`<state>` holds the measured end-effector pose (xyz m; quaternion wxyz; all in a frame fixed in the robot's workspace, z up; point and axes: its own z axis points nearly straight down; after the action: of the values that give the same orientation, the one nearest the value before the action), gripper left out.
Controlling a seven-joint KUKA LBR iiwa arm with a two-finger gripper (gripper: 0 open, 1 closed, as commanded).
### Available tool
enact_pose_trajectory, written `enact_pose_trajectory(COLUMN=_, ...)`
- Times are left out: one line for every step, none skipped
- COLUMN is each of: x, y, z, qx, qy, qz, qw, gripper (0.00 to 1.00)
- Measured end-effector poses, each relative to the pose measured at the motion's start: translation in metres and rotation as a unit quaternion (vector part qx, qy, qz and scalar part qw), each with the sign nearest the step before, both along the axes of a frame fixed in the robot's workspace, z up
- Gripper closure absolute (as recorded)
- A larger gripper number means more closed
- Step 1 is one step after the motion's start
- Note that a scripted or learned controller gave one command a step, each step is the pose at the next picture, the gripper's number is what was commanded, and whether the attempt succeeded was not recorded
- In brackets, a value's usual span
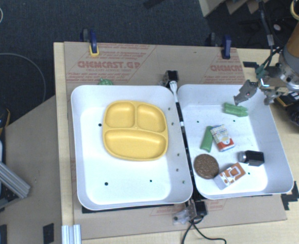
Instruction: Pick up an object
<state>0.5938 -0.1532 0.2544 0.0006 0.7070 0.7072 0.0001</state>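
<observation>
Fingers (254, 89) of the gripper hang spread apart, gripping nothing, above the right bin's (276, 136) far edge, just beside the green block (235, 110), probably because it lies clear of the other objects.

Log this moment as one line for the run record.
stage: approach | pincer: over right bin's far edge, holding nothing | nearest: green block | left bin: yellow divided plate

Yellow divided plate (135, 130) in left bin (88, 177); blue clamps (93, 40) on board's (139, 62) far edge.
</observation>
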Motion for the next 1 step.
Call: enact_pose_trajectory(x=-0.0012, y=0.0193, z=-0.1097, qx=0.0021, qy=0.006, qz=0.0, qw=1.0, gripper=0.0)
